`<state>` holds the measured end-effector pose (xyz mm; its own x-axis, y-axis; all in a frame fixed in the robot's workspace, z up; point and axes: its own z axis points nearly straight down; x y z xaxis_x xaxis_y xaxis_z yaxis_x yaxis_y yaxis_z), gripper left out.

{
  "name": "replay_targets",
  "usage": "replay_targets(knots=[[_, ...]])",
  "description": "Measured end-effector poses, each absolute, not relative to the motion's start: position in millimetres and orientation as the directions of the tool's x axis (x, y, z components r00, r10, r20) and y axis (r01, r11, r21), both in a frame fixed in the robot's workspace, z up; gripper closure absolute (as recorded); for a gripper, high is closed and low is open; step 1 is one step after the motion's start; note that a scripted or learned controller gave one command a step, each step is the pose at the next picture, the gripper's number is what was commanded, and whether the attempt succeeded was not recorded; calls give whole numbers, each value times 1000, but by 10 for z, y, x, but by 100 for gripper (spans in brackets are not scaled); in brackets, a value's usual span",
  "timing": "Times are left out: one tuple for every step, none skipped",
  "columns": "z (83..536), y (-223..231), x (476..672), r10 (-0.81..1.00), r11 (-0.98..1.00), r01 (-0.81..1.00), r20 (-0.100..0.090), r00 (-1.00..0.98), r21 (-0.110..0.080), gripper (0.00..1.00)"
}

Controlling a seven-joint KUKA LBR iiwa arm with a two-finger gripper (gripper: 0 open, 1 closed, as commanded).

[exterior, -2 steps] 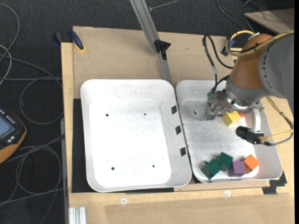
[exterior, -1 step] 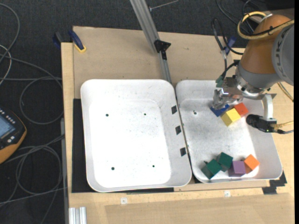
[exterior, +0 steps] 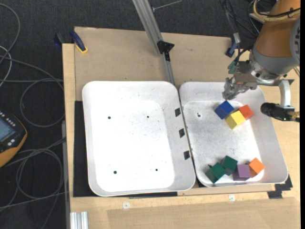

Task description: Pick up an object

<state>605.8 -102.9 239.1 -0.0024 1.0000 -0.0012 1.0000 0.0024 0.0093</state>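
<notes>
Near right bin corner: green [exterior: 222, 167], purple [exterior: 243, 171], orange [exterior: 256, 165] blocks clustered | far end of right bin [exterior: 267, 142]: blue [exterior: 223, 109], yellow [exterior: 235, 119], red [exterior: 245, 111] blocks touching | claw [exterior: 232, 92] just above blue block; finger spread unclear; nothing lifted yet; grasp and lift remain

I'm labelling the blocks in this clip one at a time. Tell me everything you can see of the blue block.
The blue block is a small solid-coloured cube, matte, like painted wood or foam. It sits in the right bin, in its upper part, turned at an angle to the bin walls. Its lower right side meets the yellow block; the red-orange block lies just right of it. The gripper is directly above it; contact is unclear.
</notes>
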Motion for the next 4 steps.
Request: replay_targets(knots=[[2714,-1026,6070,1000,2,1000,-1,-2,5,100],[2751,-553,5822,1000,5,1000,2,-5,-1,100],[2679,7,5549,1000,6,1000,3,-6,-4,100],[2579,396,5395,1000,5,1000,2,-5,-3,100]])
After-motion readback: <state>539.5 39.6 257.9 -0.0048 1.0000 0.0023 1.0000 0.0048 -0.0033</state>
